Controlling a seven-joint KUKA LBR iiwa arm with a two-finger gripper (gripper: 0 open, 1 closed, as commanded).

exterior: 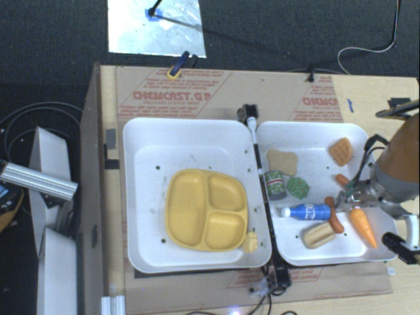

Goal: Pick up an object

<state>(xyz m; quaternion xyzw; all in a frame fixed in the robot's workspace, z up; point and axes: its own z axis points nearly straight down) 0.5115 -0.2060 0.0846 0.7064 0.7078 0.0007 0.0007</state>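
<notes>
Carrot [363,226] in the right bin [308,131], low in its near right corner, with the jaws [348,199] poised just above its top end.

Nearest the camera lie the bread roll [319,235] and that carrot, its long axis running slantwise, blunt end up toward the jaws, tip pointing down and right. Just behind, a small sausage [335,220] touches the blue bottle [308,211], which lies flat, cap to the left. Whether the jaws are open or closed I can't tell; the metal is a tangle at this angle. Farther back sit the green can [275,184] and green ball [298,187], then the cracker [341,151]. Over left, the yellow tray [207,210] fills the other bin [190,133]. My call: a short drop toward the carrot's blunt end, closing across its width.
</notes>
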